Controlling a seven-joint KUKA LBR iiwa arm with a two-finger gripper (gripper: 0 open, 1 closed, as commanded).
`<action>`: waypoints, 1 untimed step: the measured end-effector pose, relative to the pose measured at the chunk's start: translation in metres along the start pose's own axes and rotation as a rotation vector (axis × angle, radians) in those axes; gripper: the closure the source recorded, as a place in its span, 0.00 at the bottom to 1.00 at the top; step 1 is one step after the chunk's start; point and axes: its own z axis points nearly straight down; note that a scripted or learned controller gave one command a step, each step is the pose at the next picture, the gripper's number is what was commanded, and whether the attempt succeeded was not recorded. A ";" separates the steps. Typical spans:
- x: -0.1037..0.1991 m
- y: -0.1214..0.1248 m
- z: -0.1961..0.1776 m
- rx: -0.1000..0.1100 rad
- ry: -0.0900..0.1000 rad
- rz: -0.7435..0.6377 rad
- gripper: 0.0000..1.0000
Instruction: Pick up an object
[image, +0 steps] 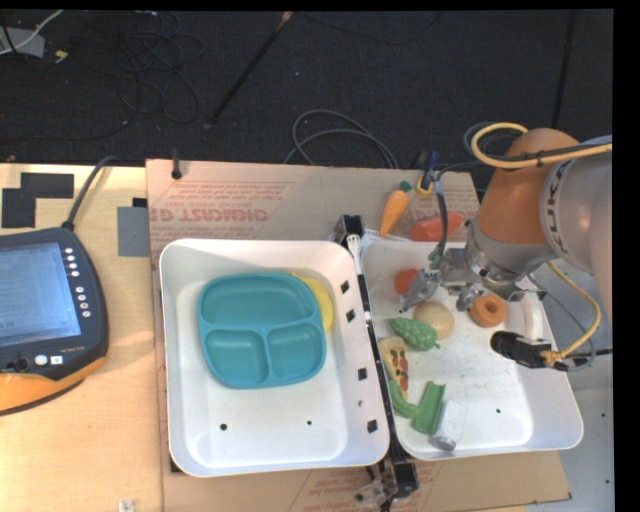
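White bins sit side by side on the table, and the arm hangs low over the crowded right one.

Toy food is heaped in the right bin (560, 425), which suits a grab-anything try: a cream ball (436, 319), a green leafy piece (414, 332), a brown ring (488, 310), a red piece (405, 280) and a green stick (430, 406) near the front. The gripper (445, 283) hovers just above the red piece and the ball, likely aiming there; I cannot tell how it is set, and nothing is visibly held. The left bin (200, 440) carries a teal divided tray (263, 330) over something yellow (322, 300). A carrot (395, 211) lies outside, behind the bins.
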 end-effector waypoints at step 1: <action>-0.018 -0.035 0.059 0.001 0.001 -0.001 0.00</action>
